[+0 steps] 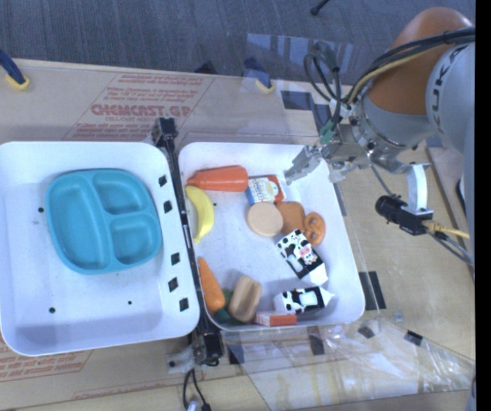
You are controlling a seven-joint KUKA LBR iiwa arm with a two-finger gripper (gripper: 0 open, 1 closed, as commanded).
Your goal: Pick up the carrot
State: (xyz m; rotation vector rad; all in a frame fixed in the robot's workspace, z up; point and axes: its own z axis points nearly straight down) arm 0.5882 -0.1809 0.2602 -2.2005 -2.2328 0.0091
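Carrot (211,286), tapered orange, is lying by the right bin's (348,264) left wall near a banana (200,212); left bin is holding a blue divided tray (104,219); gripper (301,166) is hovering narrow, holding nothing.

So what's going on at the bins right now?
The arm reaches in from the right, with its claw over the top right edge of the right bin, holding nothing that can be seen. The carrot lies untouched by that bin's lower left wall, beside a bread roll. A hot dog, a banana and two cow-print cartons lie there too. The left bin holds a blue divided tray.
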